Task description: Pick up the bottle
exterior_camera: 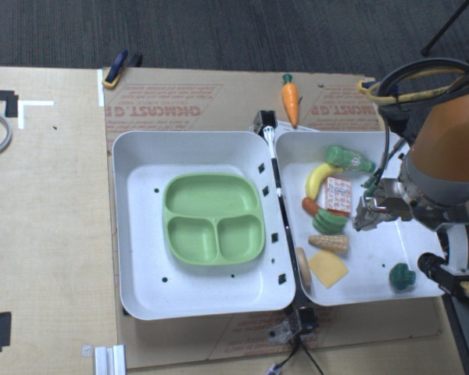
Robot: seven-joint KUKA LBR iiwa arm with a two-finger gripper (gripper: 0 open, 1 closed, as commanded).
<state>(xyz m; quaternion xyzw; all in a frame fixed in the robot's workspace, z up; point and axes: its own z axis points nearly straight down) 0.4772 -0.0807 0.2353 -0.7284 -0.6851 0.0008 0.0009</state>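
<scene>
The green bottle (347,159) lies on its side at the far end of the right bin (375,268), just beyond a yellow banana (319,179) and near the bin's far wall. The end effector (370,212) hangs over the middle of that same bin, on the right side of the clutter and nearer than the bottle, apart from it. Nothing sits between its fingers, and from where I stand I cannot tell how wide they are set. The grey arm (445,151) with its orange band comes in from the right.

Close by the banana there is a red and white packet (338,194), with a green ridged piece (329,221) and an orange-red piece (310,206) just nearer. Nearer still lie a tan cone (330,243) and a yellow wedge (327,269). A small dark green item (402,277) rests alone at the near right of the bin.

The left bin (133,233) holds a green divided tray (215,219). A toy carrot (290,98) lies on the worktop (47,233) beyond the bins.
</scene>
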